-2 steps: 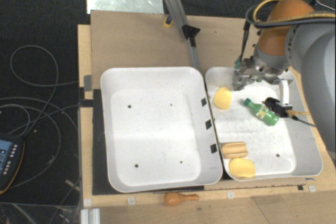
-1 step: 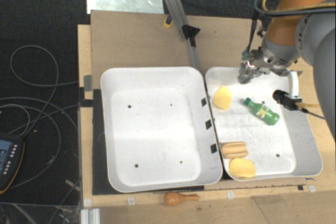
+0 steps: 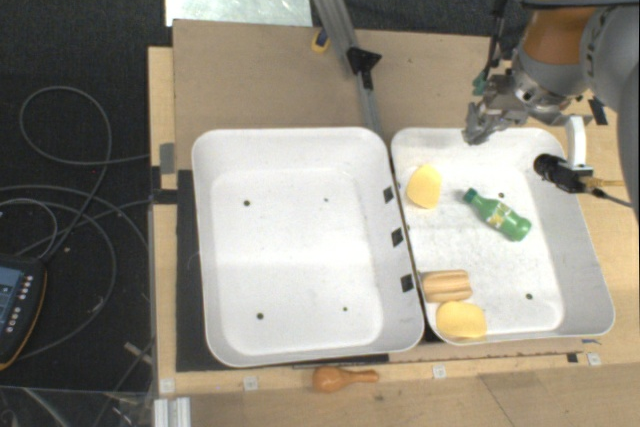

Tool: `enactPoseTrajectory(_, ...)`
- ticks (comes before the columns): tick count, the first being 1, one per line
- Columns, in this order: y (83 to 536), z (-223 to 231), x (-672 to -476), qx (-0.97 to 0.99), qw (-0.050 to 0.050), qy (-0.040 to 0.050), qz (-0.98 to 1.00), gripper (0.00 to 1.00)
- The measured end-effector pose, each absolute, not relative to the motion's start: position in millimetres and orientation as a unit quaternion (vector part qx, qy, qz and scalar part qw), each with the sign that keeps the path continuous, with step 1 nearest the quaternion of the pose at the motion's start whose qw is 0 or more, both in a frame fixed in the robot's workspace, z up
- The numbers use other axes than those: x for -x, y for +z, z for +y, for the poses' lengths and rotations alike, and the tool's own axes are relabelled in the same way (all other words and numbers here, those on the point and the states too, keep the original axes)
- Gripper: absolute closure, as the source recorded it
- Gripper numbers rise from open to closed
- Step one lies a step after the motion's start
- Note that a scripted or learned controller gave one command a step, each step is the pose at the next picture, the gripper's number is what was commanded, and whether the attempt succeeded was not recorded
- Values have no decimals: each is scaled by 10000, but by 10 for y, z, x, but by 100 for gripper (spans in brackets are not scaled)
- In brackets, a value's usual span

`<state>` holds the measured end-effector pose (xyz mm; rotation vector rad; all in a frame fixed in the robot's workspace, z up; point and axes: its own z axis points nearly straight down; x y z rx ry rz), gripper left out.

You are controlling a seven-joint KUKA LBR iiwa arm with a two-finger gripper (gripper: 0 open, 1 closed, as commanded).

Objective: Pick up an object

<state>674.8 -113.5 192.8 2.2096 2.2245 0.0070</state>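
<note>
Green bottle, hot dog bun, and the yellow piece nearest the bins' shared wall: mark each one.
green bottle (image 3: pixel 497 214), camera view, mid-body.
hot dog bun (image 3: pixel 446 285), camera view, top centre.
yellow piece (image 3: pixel 424 186), camera view, centre of its face.

The gripper (image 3: pixel 483 130) hung over the far rim of the right bin (image 3: pixel 560 315), nothing visible between its fingers. In that bin lay a green bottle (image 3: pixel 497 214) tilted across the middle, a yellow lemon-like piece (image 3: pixel 424 186) near the left wall, and a hot dog bun (image 3: pixel 446 285) just beside a second yellow piece (image 3: pixel 462 320) at the near left corner. The left bin (image 3: pixel 215 215) sat alongside. An orange-brown pear-shaped object (image 3: pixel 343 377) rested on the bench in front of the bins
</note>
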Motion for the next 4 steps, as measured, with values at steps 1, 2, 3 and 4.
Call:
enactPoseTrajectory(1,2580,-1101,-6743,-7045,43,31,7097,100)
enactPoseTrajectory(2,2578,-641,-6648,-7037,0,9,7105,100)
enactPoseTrajectory(3,2453,-16,-6635,-7032,-6,14,7110,100)
enactPoseTrajectory(4,2292,514,-6601,-7033,-10,8,7109,100)
